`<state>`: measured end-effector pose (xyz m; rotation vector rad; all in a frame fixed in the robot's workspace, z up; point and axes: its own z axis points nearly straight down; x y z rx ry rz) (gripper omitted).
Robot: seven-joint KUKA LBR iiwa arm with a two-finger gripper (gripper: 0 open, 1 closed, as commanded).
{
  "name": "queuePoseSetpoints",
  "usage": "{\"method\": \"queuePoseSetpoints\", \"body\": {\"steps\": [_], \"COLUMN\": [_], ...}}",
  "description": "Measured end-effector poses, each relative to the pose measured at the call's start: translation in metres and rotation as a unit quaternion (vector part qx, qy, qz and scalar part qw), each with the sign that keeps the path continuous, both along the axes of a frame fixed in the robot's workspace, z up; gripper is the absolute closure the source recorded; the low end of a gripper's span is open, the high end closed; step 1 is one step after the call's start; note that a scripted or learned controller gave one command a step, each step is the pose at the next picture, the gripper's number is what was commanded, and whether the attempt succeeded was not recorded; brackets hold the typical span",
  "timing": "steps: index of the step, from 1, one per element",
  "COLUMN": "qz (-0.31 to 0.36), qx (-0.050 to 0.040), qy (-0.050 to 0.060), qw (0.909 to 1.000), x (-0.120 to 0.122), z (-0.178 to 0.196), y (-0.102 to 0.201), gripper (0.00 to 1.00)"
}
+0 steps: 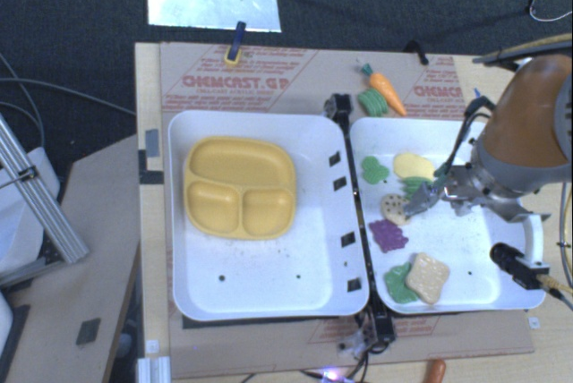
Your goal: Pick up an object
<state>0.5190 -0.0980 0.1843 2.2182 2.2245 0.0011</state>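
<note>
My gripper [419, 200] hangs low over the right bin [474, 256], reaching in from the right. Its tip is just above a speckled cookie [391, 208] and beside a green piece [414, 185] that it partly covers. A yellow lemon-like piece [414, 165] lies just behind it and a green leaf [374, 168] to that piece's left. In front of the cookie lie purple grapes [388, 234]. Nearer the bin's front edge a slice of toast [429, 276] rests against another green leaf [399, 284]. Nothing shows between the gripper's tips.
The left bin [313, 283] bears a yellow divided plate [240, 187]. A toy carrot [386, 89] with green top lies on the cardboard behind the right bin. The right bin's right half is bare white floor.
</note>
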Motion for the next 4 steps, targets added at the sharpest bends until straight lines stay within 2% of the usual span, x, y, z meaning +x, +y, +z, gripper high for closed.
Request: {"method": "queuePoseSetpoints", "body": {"steps": [1, 2, 3, 4], "qz": [0.004, 0.002, -0.003, -0.003], "qx": [-0.0002, -0.001, -0.0011, 0.0001], "qy": [-0.002, -0.009, 0.001, 0.004], "qw": [1.0, 1.0, 1.0, 1.0], "x": [0.043, 0.094, 0.127, 0.077], "z": [0.001, 0.119, 0.004, -0.079], "y": [0.057, 0.059, 0.002, -0.026], "gripper": [0.0, 0.0, 0.0, 0.0]}}
